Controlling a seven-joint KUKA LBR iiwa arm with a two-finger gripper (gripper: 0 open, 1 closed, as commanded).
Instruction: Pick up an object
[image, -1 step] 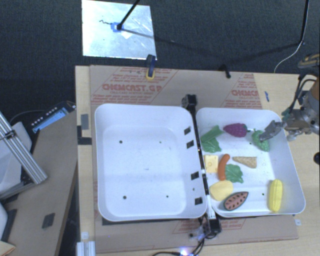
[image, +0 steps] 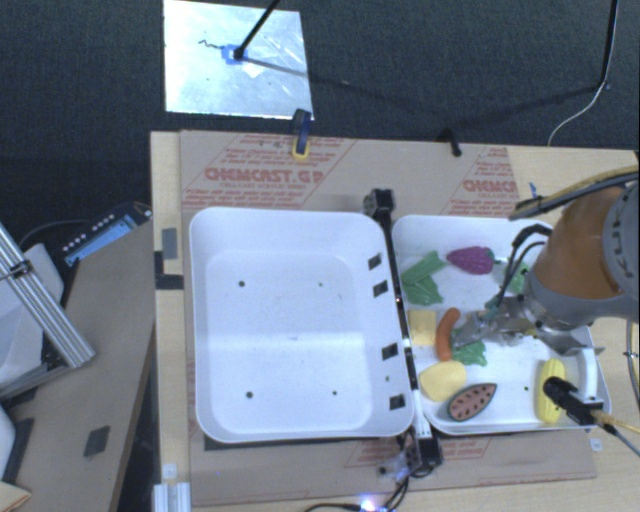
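Observation:
The right bin (image: 512, 231) holds several toys. A green leafy piece (image: 424, 279) and a purple piece (image: 471, 260) lie at its back. A pale yellow block (image: 423, 326) and an orange carrot (image: 446, 331) sit near its left wall. Toward the front lie a yellow lump (image: 442, 379), a brown-red oval (image: 471, 400) and a yellow piece (image: 549, 391) at the right. My gripper (image: 478, 329) hangs low over the bin's middle, just right of the carrot and above a small green piece (image: 468, 352). The arm's orange band (image: 588, 248) covers the bin's right side.
The left bin (image: 290, 320) stands beside the right one, with black clips (image: 390, 350) along the shared wall. A yellow-blue clamp (image: 300, 136) sits on the cardboard at the back. A cable (image: 590, 100) runs at the back right, and a metal frame (image: 40, 310) stands at far left.

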